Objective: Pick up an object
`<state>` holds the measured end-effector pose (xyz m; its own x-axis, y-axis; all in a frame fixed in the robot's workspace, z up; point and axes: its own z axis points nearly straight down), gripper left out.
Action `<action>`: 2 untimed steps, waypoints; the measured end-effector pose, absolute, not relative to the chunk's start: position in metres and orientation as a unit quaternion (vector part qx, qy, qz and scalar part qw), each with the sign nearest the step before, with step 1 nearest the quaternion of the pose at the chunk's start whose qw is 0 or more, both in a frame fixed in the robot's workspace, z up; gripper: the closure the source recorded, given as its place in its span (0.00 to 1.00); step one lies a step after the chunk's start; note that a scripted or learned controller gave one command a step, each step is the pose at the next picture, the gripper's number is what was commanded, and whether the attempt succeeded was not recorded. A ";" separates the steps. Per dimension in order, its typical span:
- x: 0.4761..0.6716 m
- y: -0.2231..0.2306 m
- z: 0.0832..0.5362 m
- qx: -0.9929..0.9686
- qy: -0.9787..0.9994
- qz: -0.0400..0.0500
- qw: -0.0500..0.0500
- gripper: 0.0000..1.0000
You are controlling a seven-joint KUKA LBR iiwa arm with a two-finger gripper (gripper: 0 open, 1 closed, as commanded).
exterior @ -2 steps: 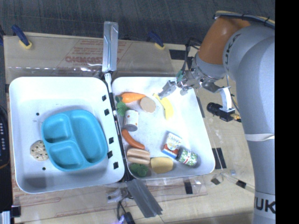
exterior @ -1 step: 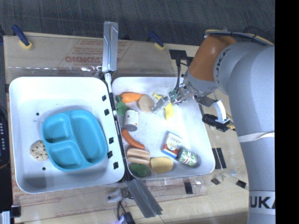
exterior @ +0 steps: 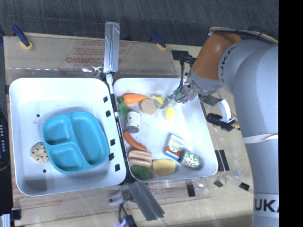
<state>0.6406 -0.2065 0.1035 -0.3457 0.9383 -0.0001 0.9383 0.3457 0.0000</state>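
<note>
Grey arm (exterior: 255, 126) looms largest, wrist angled down so gripper (exterior: 176, 97) sits low in right bin (exterior: 208, 141), likely to grasp. Banana (exterior: 166, 107) lies just beside and below it, touching or not unclear. Gripper state: cannot tell.

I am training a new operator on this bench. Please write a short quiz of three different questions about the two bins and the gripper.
1. True or false: the blue tray lies in the right bin.
2. Multiple choice: the cookie lies A) on the blue tray, B) beside the tray in the left bin, C) in the right bin.
3. Fill in: the gripper is over the far part of the ____ bin, close to a yellow object.

Key: 1 false; 2 B; 3 right.
</note>
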 end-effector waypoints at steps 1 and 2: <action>0.642 -0.206 0.114 0.570 0.821 0.000 0.001 1.00; 0.659 -0.158 0.097 0.476 0.879 0.000 0.002 1.00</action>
<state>0.6588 -0.1578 0.0966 -0.5465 0.8375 -0.0034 0.8375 0.5465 0.0015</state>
